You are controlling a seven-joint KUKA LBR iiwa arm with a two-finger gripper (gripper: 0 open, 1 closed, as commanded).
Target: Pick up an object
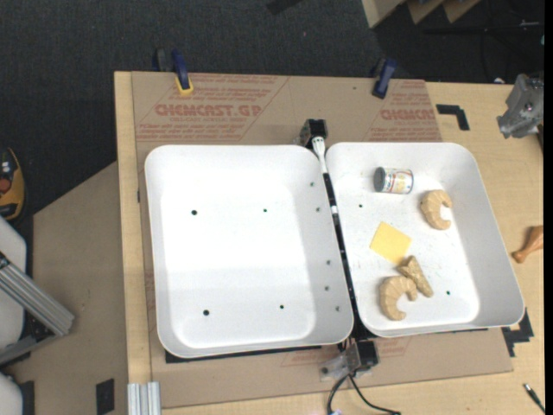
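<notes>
The right bin (484,232) holds several objects. A small tin (394,181) lies on its side near the far wall. To its right is a tan croissant-shaped piece (437,208). A flat yellow square (390,241) lies mid-bin. A second croissant shape (393,298) rests near the front wall, touching a smaller tan lump (416,276). A grey metal part of my gripper (521,109) shows at the view's right edge, over the bench beyond the bin's far right corner and well away from all the objects.
The left bin (173,232) stands beside the right one, with a black divider strip (333,223) between them. Clamps (181,69) (384,77) hold the cardboard base at the back. A small orange piece (528,246) pokes in at the right edge.
</notes>
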